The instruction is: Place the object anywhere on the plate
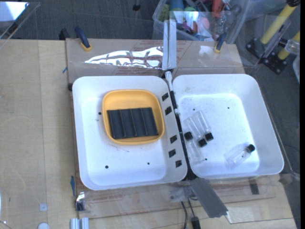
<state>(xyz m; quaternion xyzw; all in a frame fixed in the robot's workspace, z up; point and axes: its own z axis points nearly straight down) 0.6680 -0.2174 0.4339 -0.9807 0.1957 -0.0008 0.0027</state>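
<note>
1. Where the two bins sit side by side, the light wooden bench (28, 128) shows around them. A clear plastic tote of mixed coloured items (205, 8) is off the bench at 1 o'clock.
2. Left shallow white bin (90, 175) and right shallow white bin (228, 94) touch along their inner rims.
3. The yellow-orange rounded-square plate (131, 95) lies in the left bin, slightly toward 12 o'clock of its centre.
4. A black ribbed rectangular slab (132, 123) lies flat on the plate, centre to 6 o'clock, inside the rim.
5. A cluster of clear plastic vials with black caps (198, 128) lies in the right bin at 8 o'clock, caps toward 5 o'clock.
6. One more clear black-capped vial (239, 153) lies on its side at 5 o'clock in the right bin, apart from the cluster.
7. Gripper state: cannot tell.
</note>
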